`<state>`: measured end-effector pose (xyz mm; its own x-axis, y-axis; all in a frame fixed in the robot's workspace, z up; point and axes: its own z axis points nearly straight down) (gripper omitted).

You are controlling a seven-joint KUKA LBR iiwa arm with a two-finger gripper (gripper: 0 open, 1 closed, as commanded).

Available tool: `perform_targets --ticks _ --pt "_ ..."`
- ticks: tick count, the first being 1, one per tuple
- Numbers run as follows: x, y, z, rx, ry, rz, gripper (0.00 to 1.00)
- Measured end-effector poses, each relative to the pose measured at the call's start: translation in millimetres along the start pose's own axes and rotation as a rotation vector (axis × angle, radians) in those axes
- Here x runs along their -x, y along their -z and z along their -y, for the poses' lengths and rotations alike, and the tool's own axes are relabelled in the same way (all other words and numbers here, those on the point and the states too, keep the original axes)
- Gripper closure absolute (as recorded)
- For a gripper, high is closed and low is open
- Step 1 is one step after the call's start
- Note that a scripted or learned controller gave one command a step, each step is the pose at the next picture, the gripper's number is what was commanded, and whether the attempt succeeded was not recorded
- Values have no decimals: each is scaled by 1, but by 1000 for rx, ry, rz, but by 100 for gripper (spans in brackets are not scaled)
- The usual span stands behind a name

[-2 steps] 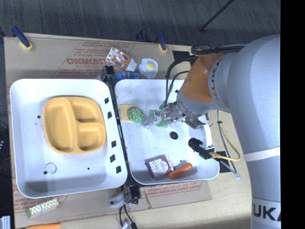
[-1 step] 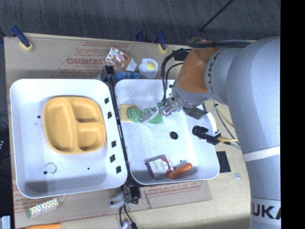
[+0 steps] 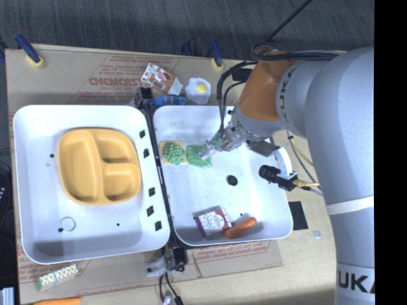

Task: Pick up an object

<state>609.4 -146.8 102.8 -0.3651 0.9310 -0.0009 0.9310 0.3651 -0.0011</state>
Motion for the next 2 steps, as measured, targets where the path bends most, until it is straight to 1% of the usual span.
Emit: perform_targets --ticks 1,2 --pt "0 0 0 0 0 0 0" --pt "-48 -12 -8 -3 148 -4 0"
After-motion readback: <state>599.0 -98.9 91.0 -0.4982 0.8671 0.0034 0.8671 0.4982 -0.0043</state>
